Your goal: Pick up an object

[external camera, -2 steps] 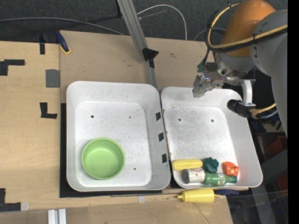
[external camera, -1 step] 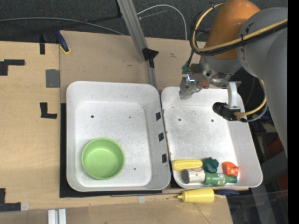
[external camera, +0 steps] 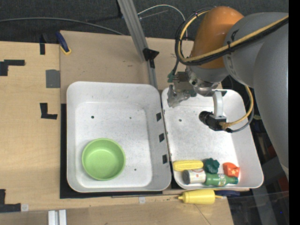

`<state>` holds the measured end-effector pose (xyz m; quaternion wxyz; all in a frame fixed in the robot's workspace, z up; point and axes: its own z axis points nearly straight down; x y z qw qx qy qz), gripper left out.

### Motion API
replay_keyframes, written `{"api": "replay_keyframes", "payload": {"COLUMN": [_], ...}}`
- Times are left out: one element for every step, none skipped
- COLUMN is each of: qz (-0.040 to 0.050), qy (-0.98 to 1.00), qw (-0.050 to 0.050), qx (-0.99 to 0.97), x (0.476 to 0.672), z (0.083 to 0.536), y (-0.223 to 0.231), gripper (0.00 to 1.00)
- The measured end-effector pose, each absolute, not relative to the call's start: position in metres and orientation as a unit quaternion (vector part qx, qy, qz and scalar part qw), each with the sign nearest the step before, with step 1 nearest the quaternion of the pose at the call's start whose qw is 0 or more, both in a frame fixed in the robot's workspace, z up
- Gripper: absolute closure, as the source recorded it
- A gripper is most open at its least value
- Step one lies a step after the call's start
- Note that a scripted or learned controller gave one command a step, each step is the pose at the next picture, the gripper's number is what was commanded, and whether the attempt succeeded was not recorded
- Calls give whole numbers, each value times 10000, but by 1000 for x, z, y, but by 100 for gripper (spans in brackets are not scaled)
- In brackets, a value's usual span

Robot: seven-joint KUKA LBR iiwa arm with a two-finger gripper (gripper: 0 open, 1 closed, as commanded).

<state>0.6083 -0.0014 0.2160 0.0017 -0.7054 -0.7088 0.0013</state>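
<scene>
Along the near wall of the right bin (external camera: 243,139) sits the cluster that any pick would draw from: a yellow toy corn cob (external camera: 188,165), a white can with a red label (external camera: 193,176) just below it, a green bottle (external camera: 220,180) lying on its side, a dark green lump (external camera: 211,163) and an orange-red piece (external camera: 231,169) beside them. They are packed touching one another against the bin's edge, likely slid there, which leaves little room to get fingers around any single one. A yellow mustard-type bottle (external camera: 198,197) lies outside the bin on the bench, just past its rim.

At the far corner of the same bin the gripper (external camera: 177,95) hangs, well apart from the cluster, with nothing visible in it; from this angle I cannot tell how its jaws stand. I'd judge no grasp has begun.

A green bowl (external camera: 103,159) rests alone in the left bin (external camera: 112,90), in its near-left corner.
</scene>
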Motion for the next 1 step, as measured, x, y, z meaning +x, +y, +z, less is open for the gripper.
{"api": "replay_keyframes", "payload": {"qz": [9], "qy": [-7097], "qw": [20], "qx": [-7045], "x": [583], "z": [216], "y": [57], "gripper": [100]}}
